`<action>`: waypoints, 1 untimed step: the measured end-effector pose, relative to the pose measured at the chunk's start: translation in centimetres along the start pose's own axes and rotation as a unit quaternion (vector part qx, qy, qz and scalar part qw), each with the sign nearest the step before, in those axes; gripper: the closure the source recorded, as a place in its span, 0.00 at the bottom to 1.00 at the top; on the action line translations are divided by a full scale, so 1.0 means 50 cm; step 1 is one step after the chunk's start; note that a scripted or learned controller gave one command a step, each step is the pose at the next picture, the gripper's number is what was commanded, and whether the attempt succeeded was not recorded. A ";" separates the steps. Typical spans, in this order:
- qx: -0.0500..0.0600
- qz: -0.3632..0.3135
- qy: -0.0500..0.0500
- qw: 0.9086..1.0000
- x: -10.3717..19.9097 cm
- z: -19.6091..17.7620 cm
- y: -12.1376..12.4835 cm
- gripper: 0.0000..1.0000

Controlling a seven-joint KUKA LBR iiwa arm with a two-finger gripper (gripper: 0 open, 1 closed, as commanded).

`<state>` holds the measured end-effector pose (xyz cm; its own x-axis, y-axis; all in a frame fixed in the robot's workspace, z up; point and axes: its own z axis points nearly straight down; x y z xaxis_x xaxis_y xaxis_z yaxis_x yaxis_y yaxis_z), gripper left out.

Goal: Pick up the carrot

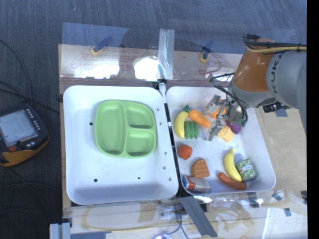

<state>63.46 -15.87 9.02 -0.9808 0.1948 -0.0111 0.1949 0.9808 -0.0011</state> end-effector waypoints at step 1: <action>0.002 -0.001 -0.005 1.000 -0.005 -0.025 0.002 1.00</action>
